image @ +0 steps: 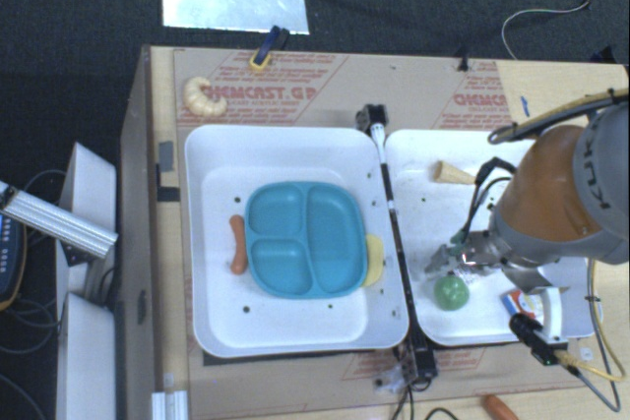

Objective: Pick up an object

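Observation:
A small green ball [452, 293] lies near the front of the right bin [423, 211]. My gripper [451, 260] hangs just above and behind it, its metal tip close to the ball's top. A tan wedge [455, 174] rests at the back of the same bin. In the left bin [212, 211] sits a blue compartment plate [303, 239], with an orange sausage [237, 244] beside its left rim and a yellow piece [375, 258] tucked under its right rim.
A small blue and red item [522, 305] lies at the right bin's front right, under the arm. On the bench behind the bins are a pale curled piece [202, 93] and a blue and yellow tool [266, 48]. The divider [391, 211] runs between the bins.

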